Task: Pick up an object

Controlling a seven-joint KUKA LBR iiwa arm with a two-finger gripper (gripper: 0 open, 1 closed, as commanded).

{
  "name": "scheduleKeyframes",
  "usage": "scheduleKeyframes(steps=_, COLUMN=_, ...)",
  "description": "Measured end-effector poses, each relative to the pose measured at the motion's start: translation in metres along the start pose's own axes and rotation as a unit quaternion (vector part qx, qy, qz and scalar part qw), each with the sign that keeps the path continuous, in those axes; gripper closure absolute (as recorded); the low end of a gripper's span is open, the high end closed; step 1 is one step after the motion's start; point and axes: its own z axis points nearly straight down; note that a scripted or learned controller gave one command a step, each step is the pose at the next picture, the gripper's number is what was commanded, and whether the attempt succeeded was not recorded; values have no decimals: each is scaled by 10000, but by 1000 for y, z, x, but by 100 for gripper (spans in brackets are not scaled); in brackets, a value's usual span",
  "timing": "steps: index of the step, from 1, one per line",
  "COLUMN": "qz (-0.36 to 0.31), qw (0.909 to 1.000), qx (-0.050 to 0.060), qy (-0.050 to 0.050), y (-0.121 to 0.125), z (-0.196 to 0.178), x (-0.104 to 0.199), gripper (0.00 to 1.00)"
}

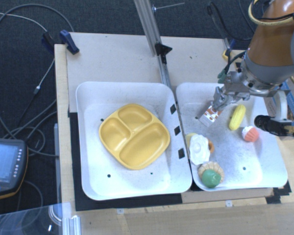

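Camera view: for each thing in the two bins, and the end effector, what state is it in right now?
Yellow tray: lying flat in the left bin, compartments bare.
Toy corn: lying in the right bin, loose.
Small packet: just under the end effector; grip unclear.
White toy: resting by the divider.
Green toy: resting near the front edge.
Orange and white toy: resting, loose.

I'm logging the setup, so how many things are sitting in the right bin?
5: a small box under the claw, corn, an orange-white piece, a white piece, a green item at the front. More may be hidden.
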Motion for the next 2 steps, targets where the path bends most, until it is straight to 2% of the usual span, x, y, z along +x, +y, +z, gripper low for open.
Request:
scheduleKeyframes(steps=1, qz=-2, qw=10000, qx=9, qy=0, y=-20, z=6, x=59, gripper=100)
scheduleKeyframes(steps=2, qz=2, qw=10000, qx=14, qy=-4, y=-28, z=26, x=114, gripper=100)
